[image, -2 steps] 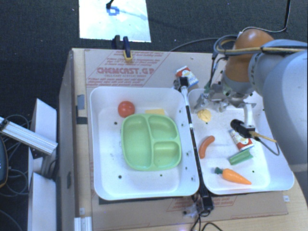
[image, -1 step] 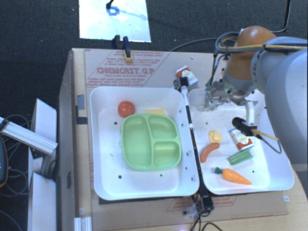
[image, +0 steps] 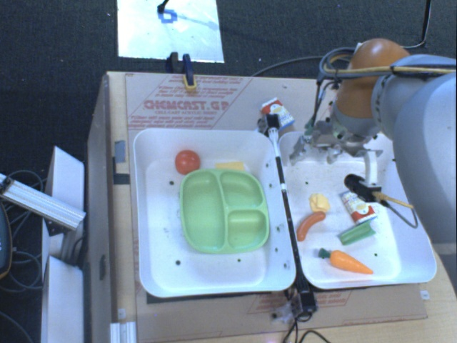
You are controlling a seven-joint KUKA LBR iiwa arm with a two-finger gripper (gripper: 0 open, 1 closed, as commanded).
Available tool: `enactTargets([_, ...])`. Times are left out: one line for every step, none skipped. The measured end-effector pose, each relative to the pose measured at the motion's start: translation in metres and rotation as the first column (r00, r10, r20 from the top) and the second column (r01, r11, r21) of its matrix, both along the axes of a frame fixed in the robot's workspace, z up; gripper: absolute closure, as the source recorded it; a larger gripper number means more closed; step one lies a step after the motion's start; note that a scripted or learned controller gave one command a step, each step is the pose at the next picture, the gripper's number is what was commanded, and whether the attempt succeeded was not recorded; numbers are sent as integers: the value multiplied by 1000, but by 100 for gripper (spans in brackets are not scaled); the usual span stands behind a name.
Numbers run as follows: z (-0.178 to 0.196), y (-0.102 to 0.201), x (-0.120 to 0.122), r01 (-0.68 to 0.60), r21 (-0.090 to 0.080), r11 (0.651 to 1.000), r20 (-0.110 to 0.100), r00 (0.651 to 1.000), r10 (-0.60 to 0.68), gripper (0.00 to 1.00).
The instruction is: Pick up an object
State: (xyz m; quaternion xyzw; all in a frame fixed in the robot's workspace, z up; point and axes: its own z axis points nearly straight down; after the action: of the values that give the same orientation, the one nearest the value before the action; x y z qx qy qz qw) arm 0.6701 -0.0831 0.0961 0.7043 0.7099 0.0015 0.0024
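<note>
1. The grey robot arm with its orange band (image: 378, 56) reaches in from the right; its lower part runs out of the picture, and its bulk covers the far right corner of the right bin.
2. The two shallow white plastic bins sit side by side on a bench: the left bin (image: 157, 263) and the right bin (image: 414, 263).
3. A light green plastic tray with three compartments (image: 223, 210) lies in the middle of the left bin, covering part of a flat yellow piece (image: 230, 166) behind it.
4. The gripper (image: 335, 145) hangs over the far end of the right bin; it is too blurred and tangled with cables to tell how it stands.
5. Nothing can be made out between its tips.
6. In the right bin lie an orange toy carrot (image: 345, 261), a green block (image: 357, 233), a red and white tube (image: 357, 207), an orange-red sausage shape (image: 310, 225) and a small yellow lump (image: 319, 203), all near one another and apart from the gripper.
7. A red ball (image: 188, 161) rests in the left bin's far corner.
8. A small red and white carton (image: 275, 113) stands on the bench, just behind the bins.
</note>
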Motion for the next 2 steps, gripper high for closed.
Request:
enactTargets([-11,0,-1,3,0,1000,-3,1000,-3,0])
enactTargets([-11,0,-1,4,0,1000,-3,1000,-4,0])
